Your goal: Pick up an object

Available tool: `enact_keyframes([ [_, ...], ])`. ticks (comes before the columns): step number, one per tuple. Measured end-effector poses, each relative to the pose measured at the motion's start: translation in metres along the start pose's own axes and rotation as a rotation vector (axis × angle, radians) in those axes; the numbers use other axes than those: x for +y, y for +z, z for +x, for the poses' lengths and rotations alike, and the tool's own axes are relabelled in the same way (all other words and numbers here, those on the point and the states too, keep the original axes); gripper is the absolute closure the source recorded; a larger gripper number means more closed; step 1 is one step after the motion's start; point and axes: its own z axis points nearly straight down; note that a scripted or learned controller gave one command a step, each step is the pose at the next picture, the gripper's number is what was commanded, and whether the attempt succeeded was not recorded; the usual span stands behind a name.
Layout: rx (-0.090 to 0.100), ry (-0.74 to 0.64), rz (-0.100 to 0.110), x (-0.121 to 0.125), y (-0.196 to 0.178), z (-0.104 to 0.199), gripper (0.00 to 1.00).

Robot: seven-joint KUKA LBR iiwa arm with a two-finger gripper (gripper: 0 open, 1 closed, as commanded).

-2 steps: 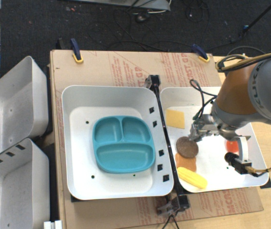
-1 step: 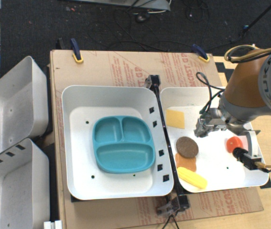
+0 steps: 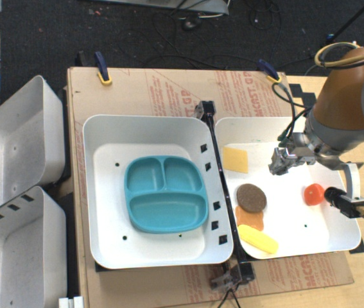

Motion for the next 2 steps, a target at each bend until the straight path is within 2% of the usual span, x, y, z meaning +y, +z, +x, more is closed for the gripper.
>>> enact_keyframes([
  [1,0.002,-0.006,0.002,0.024,0.004,0.052,1.00],
  [2,0.003,-0.006,0.002,0.044,-0.014,0.102,1.00],
])
